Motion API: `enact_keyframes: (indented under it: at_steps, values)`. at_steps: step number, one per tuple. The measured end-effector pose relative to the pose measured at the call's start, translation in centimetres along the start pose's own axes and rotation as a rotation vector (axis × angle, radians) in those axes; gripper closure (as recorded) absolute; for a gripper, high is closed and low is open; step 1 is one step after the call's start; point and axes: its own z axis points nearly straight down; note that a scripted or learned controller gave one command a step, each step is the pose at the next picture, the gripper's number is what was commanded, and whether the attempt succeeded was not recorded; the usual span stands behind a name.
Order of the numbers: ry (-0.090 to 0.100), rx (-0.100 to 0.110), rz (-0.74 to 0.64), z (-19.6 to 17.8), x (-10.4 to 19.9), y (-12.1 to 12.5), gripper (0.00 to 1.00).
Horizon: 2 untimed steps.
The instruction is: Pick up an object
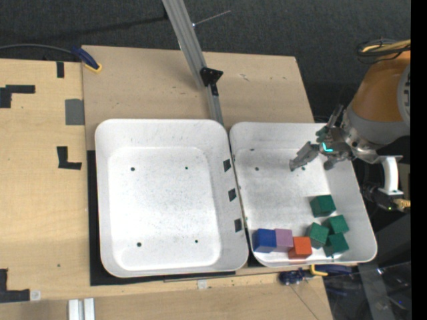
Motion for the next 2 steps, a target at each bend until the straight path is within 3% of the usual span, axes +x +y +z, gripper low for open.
enact_keyframes:
  at_steps: [2]
  values:
    - [0.0,0.006,0.001,10.6,0.4,0.1,0.0]
